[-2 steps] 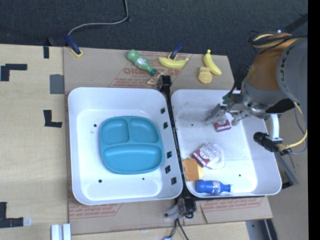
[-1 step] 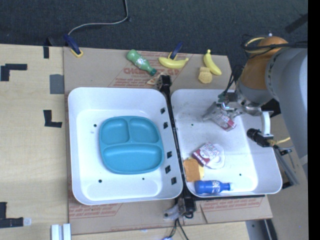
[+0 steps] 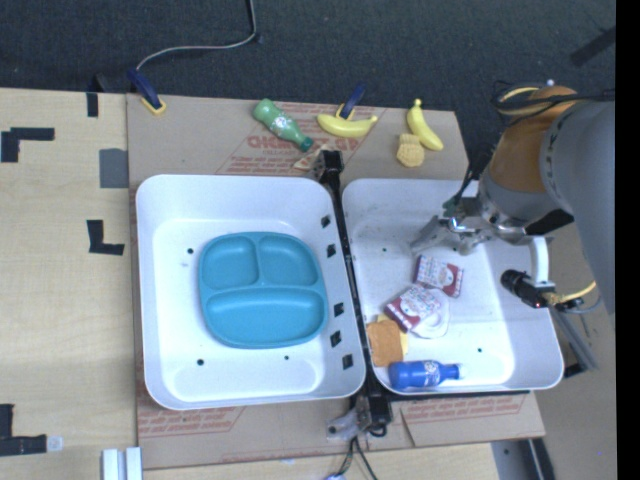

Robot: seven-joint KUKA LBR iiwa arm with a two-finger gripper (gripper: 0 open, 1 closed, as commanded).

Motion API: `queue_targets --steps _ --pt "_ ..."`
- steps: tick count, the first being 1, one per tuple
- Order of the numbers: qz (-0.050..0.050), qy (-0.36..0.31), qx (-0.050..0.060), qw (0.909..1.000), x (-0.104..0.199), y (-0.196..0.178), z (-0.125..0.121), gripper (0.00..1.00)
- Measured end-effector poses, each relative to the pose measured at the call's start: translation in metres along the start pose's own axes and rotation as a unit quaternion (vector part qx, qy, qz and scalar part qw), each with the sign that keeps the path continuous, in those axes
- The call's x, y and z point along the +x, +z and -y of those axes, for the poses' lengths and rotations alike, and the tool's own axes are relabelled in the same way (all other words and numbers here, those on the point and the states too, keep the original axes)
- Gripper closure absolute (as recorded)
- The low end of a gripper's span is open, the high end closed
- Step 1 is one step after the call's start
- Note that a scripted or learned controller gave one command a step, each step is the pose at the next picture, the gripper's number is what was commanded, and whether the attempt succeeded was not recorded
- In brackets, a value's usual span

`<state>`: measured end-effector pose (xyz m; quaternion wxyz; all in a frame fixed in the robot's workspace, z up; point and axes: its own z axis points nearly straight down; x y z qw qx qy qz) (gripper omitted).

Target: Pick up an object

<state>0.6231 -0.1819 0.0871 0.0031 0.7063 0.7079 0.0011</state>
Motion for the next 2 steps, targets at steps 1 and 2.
queue_targets --steps 1,2 --pt "-0.001 0.001 0.001 1.0000 0.0506 0.0001 0.0554 0.00" --pt "0.000 0.001 0.000 1.0000 0.0498 -0.0096 0.0547 1.00"
